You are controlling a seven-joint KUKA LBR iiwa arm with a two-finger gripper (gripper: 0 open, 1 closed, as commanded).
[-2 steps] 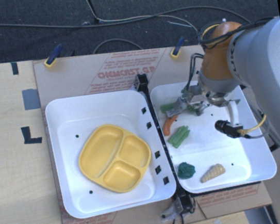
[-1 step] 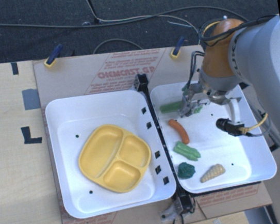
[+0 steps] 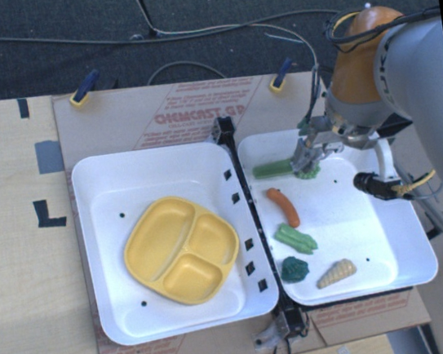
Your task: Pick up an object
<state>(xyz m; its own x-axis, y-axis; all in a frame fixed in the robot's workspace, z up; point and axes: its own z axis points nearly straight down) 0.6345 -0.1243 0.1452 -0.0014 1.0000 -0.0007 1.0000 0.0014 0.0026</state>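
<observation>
The right bin (image 3: 394, 229) holds several toy foods. A long green vegetable (image 3: 271, 169) lies along its far wall, its leafy end (image 3: 310, 172) under my gripper (image 3: 308, 159). The gripper reaches down at that end and touches or nearly touches it; the wrist hides the contact. An orange sausage-shaped piece (image 3: 284, 206) lies just below. Nearer the front lie a light green pod (image 3: 296, 238), a dark green broccoli floret (image 3: 294, 268) and a beige cone (image 3: 336, 273).
A yellow divided plate (image 3: 181, 249) lies in the left bin (image 3: 98, 232). The divider (image 3: 247, 209) between the bins runs close to the vegetable's left end. A black cable connector (image 3: 371, 184) hangs over the right bin's right side.
</observation>
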